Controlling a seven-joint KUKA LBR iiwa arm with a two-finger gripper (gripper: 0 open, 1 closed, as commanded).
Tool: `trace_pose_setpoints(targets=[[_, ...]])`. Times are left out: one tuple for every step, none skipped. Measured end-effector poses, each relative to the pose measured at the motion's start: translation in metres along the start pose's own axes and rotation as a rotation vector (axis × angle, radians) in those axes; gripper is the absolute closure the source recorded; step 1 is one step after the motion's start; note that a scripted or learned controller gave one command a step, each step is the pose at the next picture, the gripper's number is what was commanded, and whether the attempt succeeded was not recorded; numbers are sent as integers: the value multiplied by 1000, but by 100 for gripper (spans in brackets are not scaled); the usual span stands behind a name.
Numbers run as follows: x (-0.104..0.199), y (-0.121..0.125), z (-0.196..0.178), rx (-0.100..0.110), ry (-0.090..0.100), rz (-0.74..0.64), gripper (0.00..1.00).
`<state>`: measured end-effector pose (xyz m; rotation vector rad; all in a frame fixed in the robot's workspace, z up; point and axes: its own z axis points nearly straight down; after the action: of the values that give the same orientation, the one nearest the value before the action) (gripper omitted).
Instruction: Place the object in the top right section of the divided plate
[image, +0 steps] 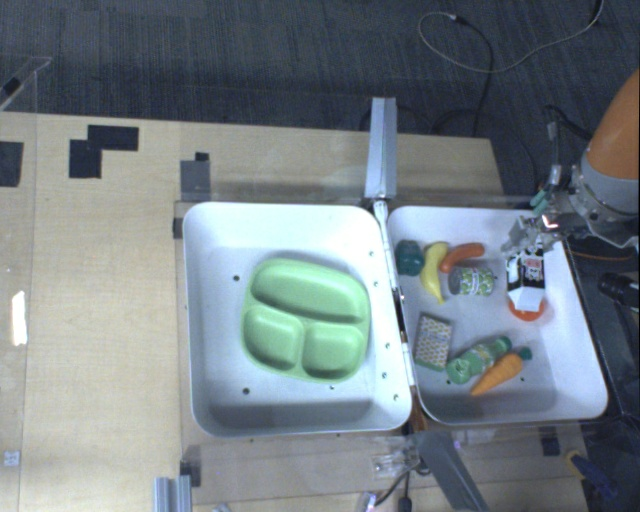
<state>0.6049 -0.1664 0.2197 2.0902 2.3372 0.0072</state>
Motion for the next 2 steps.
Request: trace_pose_setpoints(targets=[[44,32,-13,0,0,-49,100],[2,58,-71,-2,-2,-383,100]])
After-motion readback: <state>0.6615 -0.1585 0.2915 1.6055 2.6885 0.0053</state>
